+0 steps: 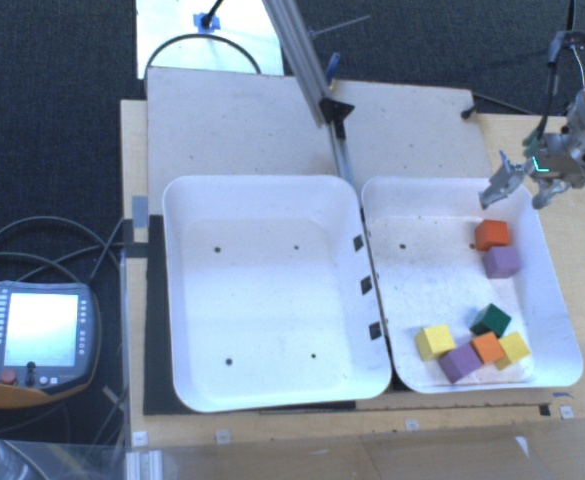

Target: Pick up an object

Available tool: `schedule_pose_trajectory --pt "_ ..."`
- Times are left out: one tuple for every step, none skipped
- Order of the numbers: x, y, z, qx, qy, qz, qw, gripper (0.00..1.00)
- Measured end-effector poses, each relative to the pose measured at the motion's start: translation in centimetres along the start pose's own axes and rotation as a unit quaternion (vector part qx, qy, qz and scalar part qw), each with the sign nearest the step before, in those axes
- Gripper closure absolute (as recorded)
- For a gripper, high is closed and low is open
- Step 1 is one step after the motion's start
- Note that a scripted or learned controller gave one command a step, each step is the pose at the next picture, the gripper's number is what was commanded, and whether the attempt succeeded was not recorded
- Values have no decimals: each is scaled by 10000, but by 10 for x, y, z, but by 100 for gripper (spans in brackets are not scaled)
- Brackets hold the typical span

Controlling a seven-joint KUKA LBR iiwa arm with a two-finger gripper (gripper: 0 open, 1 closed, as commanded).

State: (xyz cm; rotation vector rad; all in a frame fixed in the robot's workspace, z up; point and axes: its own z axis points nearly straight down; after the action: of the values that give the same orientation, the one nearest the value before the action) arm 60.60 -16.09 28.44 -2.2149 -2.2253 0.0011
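1. Blocks, seven small coloured cubes, all lie in the right-hand shallow white bin [557, 298]; none is between the gripper's fingers.
2. An orange cube [491, 234] sits near the bin's far right part, touching a lilac-purple cube [501, 260] just in front of it.
3. Near the front right corner is a cluster: a dark green cube [491, 319], a yellow cube [434, 341], a purple cube [460, 361], a smaller orange cube [487, 347] and a second yellow cube [513, 349], packed close, several touching.
4. The two-finger gripper [517, 186] hangs over the far right rim of that bin, above and just behind the upper orange cube; its fingers look spread apart, pinching nothing.
5. The cluster crowds the front wall, leaving little room on that side; the pair stands near the right wall.
6. The bin's left half and middle floor lie open.
7. The left-hand white bin [262, 293] has a bare floor, and its rim touches the right bin's rim.
8. A grey teach pendant [37, 340] rests well off to the left.
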Motion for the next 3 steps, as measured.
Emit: schedule_pose_trajectory --pt "0 1 -2 -20 -4 -2 10000 0" --pt "-9 -5 48 1 -7 17 10000 0" --pt "-6 -9 91 -5 -5 12 10000 0"
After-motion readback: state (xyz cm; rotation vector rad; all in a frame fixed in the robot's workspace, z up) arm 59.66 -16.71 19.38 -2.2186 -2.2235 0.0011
